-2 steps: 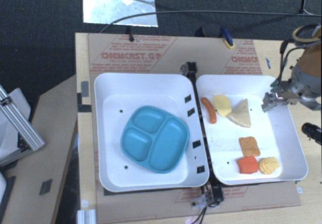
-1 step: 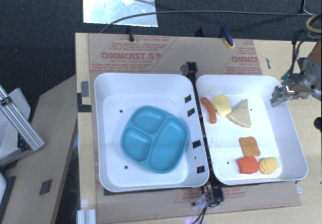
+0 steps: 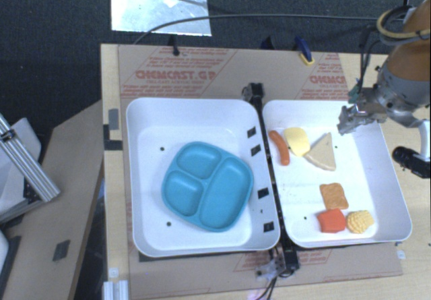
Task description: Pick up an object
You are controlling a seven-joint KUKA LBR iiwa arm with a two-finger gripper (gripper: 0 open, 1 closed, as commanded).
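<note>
1. Camera view: the gripper (image 3: 348,120) hovered over the far right part of the right bin (image 3: 397,221) — whether it was spread or pressed together, I could not tell, and nothing showed between its tips.
2. The nearest object, a pale wedge (image 3: 323,154), lay just left of and nearer than the gripper, long axis running far-to-near — likely the pick.

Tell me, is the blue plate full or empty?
Empty. The blue plate lies in the left bin with all three compartments bare.

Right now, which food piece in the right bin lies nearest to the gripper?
The pale wedge: it lies just below-left of the gripper; the yellow piece and sausage lie farther left.
</note>
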